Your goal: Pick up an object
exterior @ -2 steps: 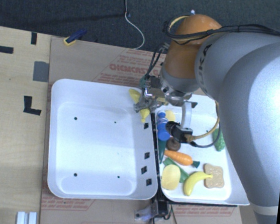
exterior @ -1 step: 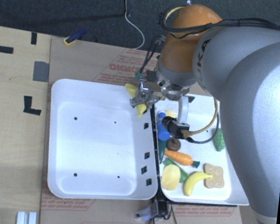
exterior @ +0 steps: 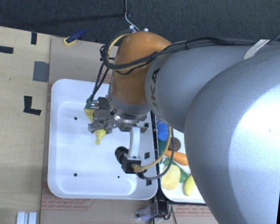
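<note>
Bins sit side by side on my screen, and the arm [exterior: 221,109] reaches in from the right, its orange band [exterior: 135,65] above the left bin [exterior: 60,140]. The gripper [exterior: 100,129] hangs low over that bin's upper middle. I see a small yellow object [exterior: 98,136] at its tip, a pointed end poking out below the metal, with another yellow-green bit by the gripper's upper left side. I cannot tell from this slant whether that object is truly pinched or just lies beneath the tool. The white floor around it shows a few dark dots. The right bin [exterior: 170,195] is mostly covered by the arm; in the strip I can see lie a blue object [exterior: 163,132], an orange carrot-like piece [exterior: 179,158], and yellow-green pieces [exterior: 172,176] near the front rim.
</note>
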Controlling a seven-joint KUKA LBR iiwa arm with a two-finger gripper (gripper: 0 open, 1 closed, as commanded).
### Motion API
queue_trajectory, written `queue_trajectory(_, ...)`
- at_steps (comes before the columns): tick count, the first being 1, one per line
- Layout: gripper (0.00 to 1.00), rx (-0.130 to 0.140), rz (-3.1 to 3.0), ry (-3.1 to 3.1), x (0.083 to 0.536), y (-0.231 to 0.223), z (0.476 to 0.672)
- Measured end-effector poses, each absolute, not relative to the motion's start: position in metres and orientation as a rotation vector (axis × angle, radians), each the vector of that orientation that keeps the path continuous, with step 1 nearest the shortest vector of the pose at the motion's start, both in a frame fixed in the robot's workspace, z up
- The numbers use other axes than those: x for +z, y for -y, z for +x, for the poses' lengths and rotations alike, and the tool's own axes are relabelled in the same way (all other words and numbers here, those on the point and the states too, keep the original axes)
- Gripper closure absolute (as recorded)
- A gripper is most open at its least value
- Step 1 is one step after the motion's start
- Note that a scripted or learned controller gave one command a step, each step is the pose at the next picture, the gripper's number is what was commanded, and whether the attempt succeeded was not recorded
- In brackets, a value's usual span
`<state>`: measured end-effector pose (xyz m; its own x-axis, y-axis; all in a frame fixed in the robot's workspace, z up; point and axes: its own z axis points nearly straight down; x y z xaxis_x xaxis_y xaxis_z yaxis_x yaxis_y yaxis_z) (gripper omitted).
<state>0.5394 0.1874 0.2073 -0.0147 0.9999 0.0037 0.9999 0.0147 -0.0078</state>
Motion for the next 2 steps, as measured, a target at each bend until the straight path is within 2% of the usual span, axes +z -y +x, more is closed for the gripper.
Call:
queue_trajectory(1, 1.0, -0.001, -2.21, 2.228, 0.265, -0.215, 0.48)
queue_trajectory(2, 1.0, -0.026, -2.221, 2.23, 0.48, -0.213, 0.484)
